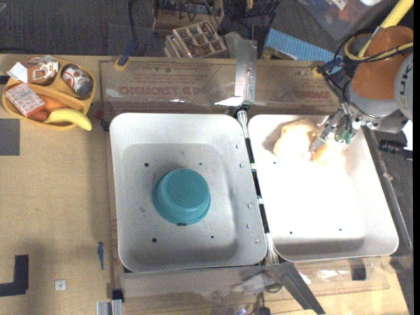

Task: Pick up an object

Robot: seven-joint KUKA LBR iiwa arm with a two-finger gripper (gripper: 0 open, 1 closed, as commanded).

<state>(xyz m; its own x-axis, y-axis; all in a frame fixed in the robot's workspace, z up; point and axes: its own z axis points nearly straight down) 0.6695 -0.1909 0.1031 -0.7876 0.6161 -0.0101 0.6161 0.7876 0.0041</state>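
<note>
A teal bowl (183, 196) lies upside down in the middle of the left bin (131, 136). A pale yellowish object (293, 140) lies near the far edge of the right bin (341, 222). My gripper (319, 143) hangs at that object's right side, low over the bin, with the arm coming in from the upper right. An orange tint shows at the fingertips, but I cannot tell whether it is part of the object.
A yellow tray (46, 94) with a banana and small packages sits on the bench at the far left. Cardboard (177, 87) and a metal bracket (245, 77) stand behind the bins. Cables and boxes lie beyond.
</note>
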